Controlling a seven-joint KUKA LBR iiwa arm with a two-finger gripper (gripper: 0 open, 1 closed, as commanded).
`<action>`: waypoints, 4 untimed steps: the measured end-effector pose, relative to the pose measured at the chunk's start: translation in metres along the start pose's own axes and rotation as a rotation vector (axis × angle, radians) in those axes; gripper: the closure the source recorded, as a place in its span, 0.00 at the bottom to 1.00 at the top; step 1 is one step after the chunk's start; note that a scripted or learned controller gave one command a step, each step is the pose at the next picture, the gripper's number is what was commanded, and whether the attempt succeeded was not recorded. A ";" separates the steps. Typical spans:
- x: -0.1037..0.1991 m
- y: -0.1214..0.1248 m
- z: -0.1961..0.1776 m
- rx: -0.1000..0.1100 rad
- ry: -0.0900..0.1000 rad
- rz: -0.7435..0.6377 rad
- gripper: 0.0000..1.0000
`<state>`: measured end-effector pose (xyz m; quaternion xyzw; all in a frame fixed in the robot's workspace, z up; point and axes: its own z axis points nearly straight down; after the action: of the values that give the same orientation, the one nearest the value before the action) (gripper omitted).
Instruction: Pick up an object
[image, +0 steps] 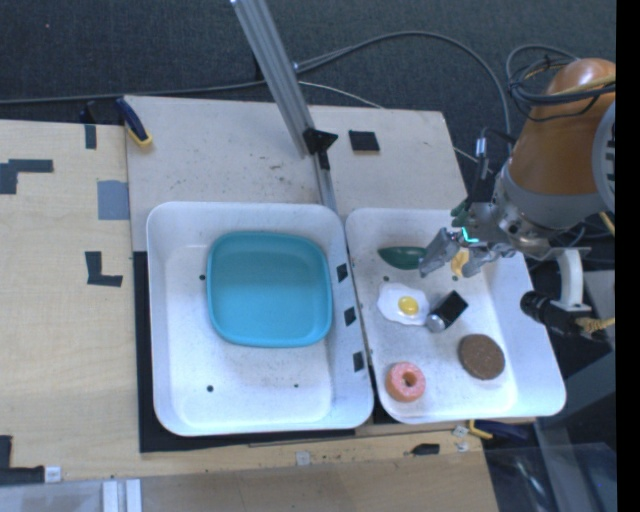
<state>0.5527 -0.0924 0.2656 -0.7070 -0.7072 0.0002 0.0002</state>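
Plastic is what you see nearly everywhere: two shallow white bins sit side by side, and the left bin bears a smooth, rounded-square teal plate. Take the right bin as your landmark. Within it lie a glossy fried-egg toy near the centre, a pink ringed doughnut at its front, a matte brown round cookie to the front right, a small black block just beside the egg, and a dark green leaf-shaped piece at the back. Over that back part hangs the grey two-finger gripper; you cannot tell its spread, and it partly hides something yellow beneath.
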 end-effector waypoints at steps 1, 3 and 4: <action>0.000 0.000 0.000 0.000 0.000 0.000 0.00; 0.001 -0.011 0.123 0.005 0.000 0.000 0.00; 0.001 -0.012 0.175 0.003 0.000 0.000 0.00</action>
<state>0.5406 -0.0915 0.0909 -0.7069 -0.7073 0.0011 0.0011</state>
